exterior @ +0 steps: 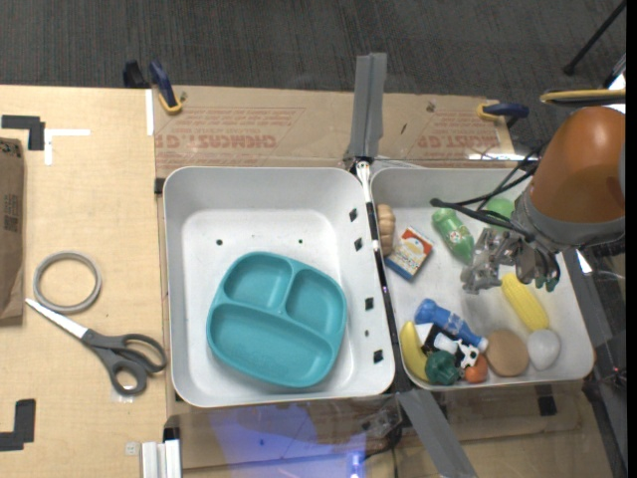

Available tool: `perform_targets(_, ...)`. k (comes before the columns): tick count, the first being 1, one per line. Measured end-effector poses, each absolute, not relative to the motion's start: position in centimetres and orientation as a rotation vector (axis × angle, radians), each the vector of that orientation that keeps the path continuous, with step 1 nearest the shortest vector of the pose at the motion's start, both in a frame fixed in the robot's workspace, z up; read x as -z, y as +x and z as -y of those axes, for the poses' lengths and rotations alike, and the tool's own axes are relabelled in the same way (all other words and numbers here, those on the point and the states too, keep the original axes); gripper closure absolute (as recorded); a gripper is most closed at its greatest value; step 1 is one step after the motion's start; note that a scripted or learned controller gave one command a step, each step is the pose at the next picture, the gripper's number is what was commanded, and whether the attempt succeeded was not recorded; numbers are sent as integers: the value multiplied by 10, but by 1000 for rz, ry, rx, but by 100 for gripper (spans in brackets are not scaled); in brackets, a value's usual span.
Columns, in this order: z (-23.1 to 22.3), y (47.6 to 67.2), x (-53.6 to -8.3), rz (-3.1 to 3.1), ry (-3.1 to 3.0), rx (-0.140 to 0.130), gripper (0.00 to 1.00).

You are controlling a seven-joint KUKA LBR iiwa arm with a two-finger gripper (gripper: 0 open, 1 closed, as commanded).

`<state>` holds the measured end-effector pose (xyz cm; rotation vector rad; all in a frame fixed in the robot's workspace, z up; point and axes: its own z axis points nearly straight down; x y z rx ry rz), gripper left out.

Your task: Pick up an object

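gripper [495, 267]: hangs over the right bin [587, 361], can't tell if the pincer is wide or narrow
target: toy corn cob [525, 302], near the bin's right edge, just beside the gripper
handling: probably light, stiff, slick plastic; grab across the middle

Reaches in from the right, orange band above the wrist, claw [495, 267] pointing down low, nothing visibly held.

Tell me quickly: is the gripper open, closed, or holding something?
Gripper: it cannot be told; it hangs over the right bin, beside the corn cob.
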<state>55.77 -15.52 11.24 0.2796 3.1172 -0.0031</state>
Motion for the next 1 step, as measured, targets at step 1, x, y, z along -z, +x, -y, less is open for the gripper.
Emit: perform_targets(1, 169, 599, -98, -3087, 556, 0, 100)
